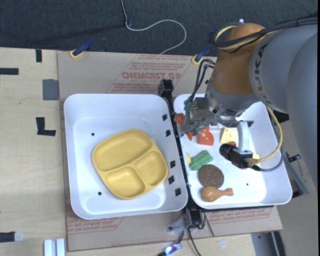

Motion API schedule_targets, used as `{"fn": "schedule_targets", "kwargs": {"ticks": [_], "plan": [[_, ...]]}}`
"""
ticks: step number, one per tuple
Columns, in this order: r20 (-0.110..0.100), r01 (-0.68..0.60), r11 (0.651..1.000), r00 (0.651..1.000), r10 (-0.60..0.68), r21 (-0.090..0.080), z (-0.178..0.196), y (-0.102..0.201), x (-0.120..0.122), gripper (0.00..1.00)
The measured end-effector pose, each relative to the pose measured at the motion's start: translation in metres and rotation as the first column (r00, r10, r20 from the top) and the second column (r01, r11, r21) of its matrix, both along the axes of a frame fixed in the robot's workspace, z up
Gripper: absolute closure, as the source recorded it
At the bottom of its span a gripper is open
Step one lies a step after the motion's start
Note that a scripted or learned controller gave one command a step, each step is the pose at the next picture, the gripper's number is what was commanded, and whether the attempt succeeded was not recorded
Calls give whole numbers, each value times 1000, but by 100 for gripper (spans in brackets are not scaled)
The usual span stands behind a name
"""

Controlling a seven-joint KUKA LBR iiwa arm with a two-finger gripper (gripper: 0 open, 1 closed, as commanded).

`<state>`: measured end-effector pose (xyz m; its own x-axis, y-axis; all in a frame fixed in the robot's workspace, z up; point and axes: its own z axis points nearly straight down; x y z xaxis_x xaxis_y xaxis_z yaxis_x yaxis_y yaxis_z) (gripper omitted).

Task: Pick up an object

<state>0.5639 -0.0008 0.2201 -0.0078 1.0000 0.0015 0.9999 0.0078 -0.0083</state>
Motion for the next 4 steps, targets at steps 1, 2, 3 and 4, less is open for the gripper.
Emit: {"fn": "schedule_targets", "kwargs": {"ticks": [1,2,3,4], "plan": [[0,-1,1000,1000,1,-1,2,63,1,100],[-1,3,1000,1000,-3,-3,-4,87,5,100],[-1,6,1000,1000,-6,-4,-5,81,4,100],[-2,6,1000,1000,-6,-5,-3,74,-8,100]]}}
